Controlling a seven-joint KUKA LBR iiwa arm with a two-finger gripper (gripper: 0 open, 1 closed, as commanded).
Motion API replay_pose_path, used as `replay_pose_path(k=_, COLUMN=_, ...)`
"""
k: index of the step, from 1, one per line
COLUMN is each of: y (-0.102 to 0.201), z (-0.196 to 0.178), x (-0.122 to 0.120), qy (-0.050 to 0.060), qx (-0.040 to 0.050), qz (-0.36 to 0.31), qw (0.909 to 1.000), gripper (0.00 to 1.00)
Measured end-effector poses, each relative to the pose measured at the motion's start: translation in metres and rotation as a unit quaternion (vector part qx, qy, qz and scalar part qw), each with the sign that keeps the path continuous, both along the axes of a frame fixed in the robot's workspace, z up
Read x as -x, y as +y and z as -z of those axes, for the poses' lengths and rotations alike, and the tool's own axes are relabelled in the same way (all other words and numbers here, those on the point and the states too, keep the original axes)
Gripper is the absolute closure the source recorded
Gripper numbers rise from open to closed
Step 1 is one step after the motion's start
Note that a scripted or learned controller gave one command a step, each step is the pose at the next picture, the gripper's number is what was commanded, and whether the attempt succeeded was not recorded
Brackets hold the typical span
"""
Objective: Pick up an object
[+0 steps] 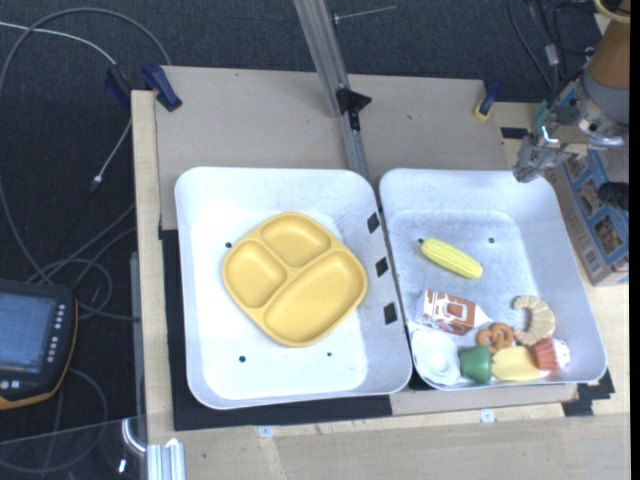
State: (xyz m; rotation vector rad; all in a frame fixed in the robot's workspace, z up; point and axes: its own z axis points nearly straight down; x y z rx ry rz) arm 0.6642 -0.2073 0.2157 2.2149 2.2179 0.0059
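The right bin (560,228) holds several toy foods. A yellow corn cob (451,258) lies near its middle. Toward the front are a red and white carton (447,312), a tan ridged curl (533,317), a pretzel (494,336), a green piece (477,364), a yellow piece (517,368), a red piece (545,353) and a white cup (435,356). My gripper (528,165) hangs at the bin's far right corner, above the rim, with nothing seen in it. It is well away from the corn and the front pile.
The left bin (200,298) holds a yellow three-part plate (294,278). A metal post (330,48) runs down to the gap between the bins. Blue clamps (160,86) sit at the bench's back left, and a printed box (600,218) lies right of the right bin.
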Motion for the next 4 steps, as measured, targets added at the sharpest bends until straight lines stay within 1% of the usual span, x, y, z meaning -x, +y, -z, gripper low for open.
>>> replay_pose_path(k=1, y=0.000, z=-0.022, x=-0.001, qy=0.001, qx=-0.0003, qz=0.000, qw=1.0000, gripper=1.00)
replay_pose_path(k=2, y=0.052, z=-0.023, x=0.004, qy=0.004, qx=-0.0024, qz=-0.002, qw=1.0000, gripper=1.00)
replay_pose_path(k=3, y=0.107, z=-0.012, x=0.006, qy=0.005, qx=-0.0028, qz=-0.002, qw=1.0000, gripper=1.00)
replay_pose_path(k=4, y=0.156, z=-0.023, x=0.011, qy=0.005, qx=-0.0027, qz=-0.002, qw=1.0000, gripper=1.00)
